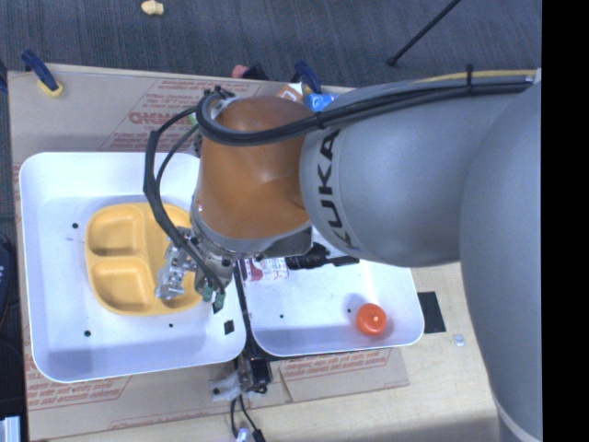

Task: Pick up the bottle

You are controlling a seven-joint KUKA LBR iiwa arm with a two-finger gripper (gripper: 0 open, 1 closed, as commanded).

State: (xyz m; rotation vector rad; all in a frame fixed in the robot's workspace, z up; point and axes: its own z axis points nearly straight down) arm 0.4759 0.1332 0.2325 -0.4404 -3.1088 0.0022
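The arm (442, 173) is smooth grey with black "KUKA" lettering beside a broad orange band (253, 178), black cables (161, 168) looping round it, and a metallic gripper (179, 279) with small green parts.

Count from my feed, both bins

I see 2 white bins (55, 339), 1 yellow tray (124, 256) w/ 2 visible compartments, 1 orange ball (372, 319), 1 arm (368, 182), 2 blue clamps (41, 72).

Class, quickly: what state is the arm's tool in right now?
Tool: over the yellow tray in the left bin; open or shut cannot be told.
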